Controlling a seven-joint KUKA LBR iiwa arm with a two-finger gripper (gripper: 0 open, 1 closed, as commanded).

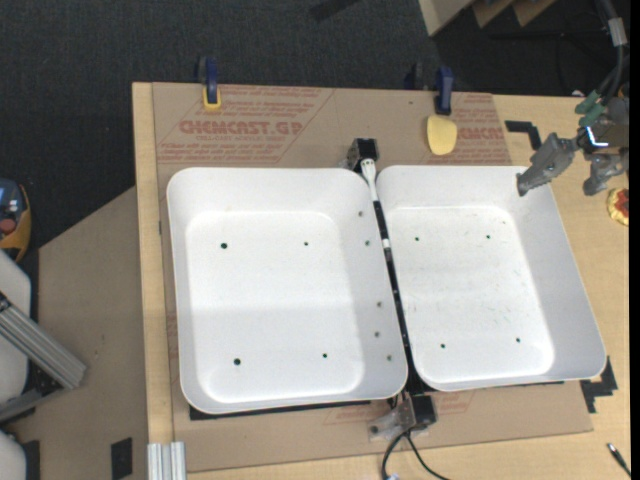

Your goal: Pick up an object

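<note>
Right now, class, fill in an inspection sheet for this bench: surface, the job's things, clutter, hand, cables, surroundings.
Surface: brown board bearing two white bins, left bin and right bin, side by side.
Job's things: nothing seen to pick up in either bin.
Clutter: a pale yellow object on the board behind the right bin.
Hand: hand at the right bin's far right corner; open or shut cannot be told.
Cables: a black cable runs off the front edge.
Surroundings: two blue clamps on the board's back edge, dark carpet beyond.
</note>
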